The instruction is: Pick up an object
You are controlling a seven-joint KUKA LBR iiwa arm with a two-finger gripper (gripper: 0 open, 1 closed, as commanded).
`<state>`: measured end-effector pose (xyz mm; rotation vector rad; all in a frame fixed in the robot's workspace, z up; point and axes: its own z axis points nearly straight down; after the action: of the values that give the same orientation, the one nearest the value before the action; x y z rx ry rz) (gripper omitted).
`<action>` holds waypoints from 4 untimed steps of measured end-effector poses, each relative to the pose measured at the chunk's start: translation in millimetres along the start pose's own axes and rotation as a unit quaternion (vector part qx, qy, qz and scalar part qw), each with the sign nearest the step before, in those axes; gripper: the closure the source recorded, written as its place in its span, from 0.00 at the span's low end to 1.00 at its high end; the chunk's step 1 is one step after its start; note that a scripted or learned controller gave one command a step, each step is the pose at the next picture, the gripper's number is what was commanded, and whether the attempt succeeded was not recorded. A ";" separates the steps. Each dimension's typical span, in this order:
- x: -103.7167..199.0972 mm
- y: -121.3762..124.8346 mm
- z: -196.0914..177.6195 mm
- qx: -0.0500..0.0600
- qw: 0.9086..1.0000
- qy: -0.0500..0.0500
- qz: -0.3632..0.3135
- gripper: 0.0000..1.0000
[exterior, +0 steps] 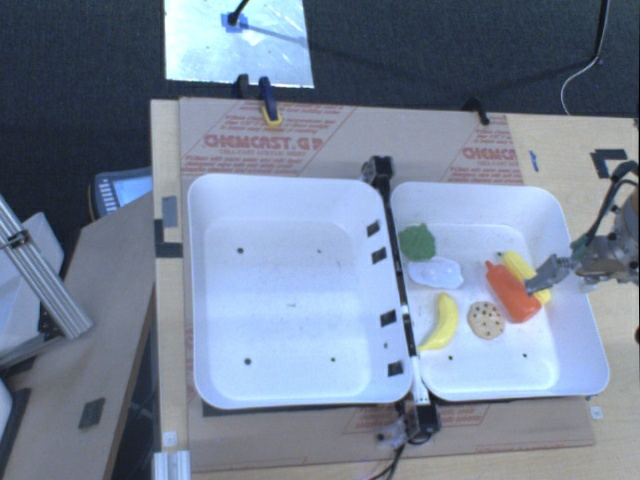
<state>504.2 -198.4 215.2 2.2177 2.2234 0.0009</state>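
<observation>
Banana [441,322] lower bin, gripper [549,272] beside orange toy [512,293]

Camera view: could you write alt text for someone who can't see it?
A robot's pincer reaches from the right toward an orange toy in the right bin, among a banana, cookie and green toy. The left bin sits alongside.

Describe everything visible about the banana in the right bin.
The banana is a small, curved yellow piece, smooth and plastic-looking like toy food. It lies flat on the floor of the right bin, near the divider between the two bins, its ends pointing up and down in the view. The round cookie lies just right of it, apart; the pale white object lies above it.
</observation>
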 end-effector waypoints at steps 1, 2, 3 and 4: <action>-0.2 1.1 -11.0 -0.002 1.000 -0.001 -0.002 1.00; 38.6 -16.0 -168.6 -0.008 1.000 -0.002 -0.003 1.00; 118.8 -16.5 -124.7 -0.001 1.000 0.000 -0.002 1.00; 218.3 12.2 -256.6 -0.006 1.000 0.001 -0.004 1.00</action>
<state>515.5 20.1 471.7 2.2040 2.2266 0.0164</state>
